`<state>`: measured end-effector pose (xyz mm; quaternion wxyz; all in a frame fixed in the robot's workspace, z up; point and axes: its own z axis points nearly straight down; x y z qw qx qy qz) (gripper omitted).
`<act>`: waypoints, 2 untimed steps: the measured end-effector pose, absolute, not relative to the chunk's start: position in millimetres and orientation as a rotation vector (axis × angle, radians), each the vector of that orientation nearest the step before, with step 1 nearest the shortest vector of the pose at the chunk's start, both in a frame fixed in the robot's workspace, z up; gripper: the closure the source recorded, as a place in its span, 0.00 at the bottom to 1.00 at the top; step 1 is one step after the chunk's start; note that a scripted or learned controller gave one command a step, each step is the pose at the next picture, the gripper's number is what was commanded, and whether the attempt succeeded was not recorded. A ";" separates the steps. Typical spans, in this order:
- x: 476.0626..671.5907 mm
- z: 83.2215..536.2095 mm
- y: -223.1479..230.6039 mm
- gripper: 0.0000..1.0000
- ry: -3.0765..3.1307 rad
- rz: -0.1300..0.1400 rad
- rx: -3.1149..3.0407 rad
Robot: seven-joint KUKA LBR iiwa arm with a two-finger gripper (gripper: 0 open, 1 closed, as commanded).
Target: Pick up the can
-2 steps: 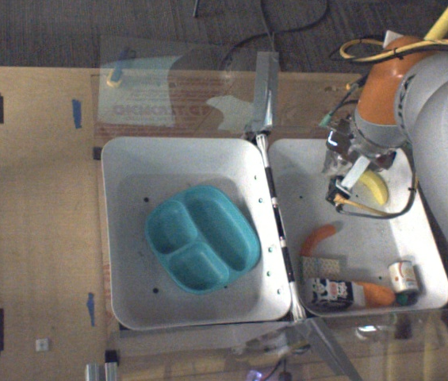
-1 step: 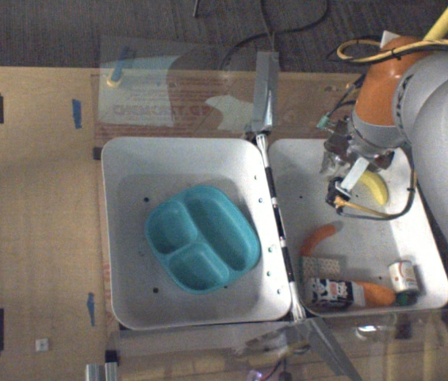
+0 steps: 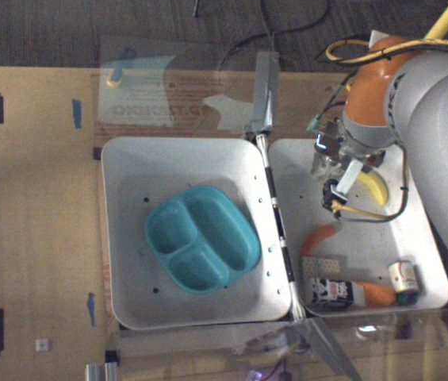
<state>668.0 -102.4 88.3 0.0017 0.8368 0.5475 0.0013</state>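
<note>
1. Camera view: the can (image 3: 403, 276), small and pale with a reddish label, sits in the right bin (image 3: 366, 244), in the corner at the view's lower right, close to the rim. I cannot tell whether it stands upright or lies on its side.
2. Touching or just beside the can, on its left in the view, lies an orange object (image 3: 378, 294). Its far end meets a black-and-white, cow-patterned container (image 3: 333, 292) that lies along the same bottom wall.
3. Further left of the can, just above the patterned container, is a small grey speckled block (image 3: 323, 267).
4. An orange, carrot-like piece (image 3: 319, 236) lies tilted above that block, up and to the left of the can.
5. A yellow banana (image 3: 374, 189) lies well above the can, toward the bin's upper half.
6. The gripper (image 3: 328, 151) hangs over the top of the same bin, well apart from the can and up-left of it, beyond the banana. It has nothing in its grasp that can be seen, and I cannot tell whether it is wide or narrow.
7. The grey arm (image 3: 438, 133) with its orange band comes in above the can from the view's right.
8. Far left of the can, the left bin (image 3: 128, 181) holds 1 teal plate (image 3: 201, 236) divided into 3 compartments.
</note>
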 end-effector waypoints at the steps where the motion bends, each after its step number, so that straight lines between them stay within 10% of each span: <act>1: 662.9 88.5 -96.0 1.00 1.783 0.005 2.582; 2: 668.7 88.2 -97.0 1.00 1.869 0.006 2.520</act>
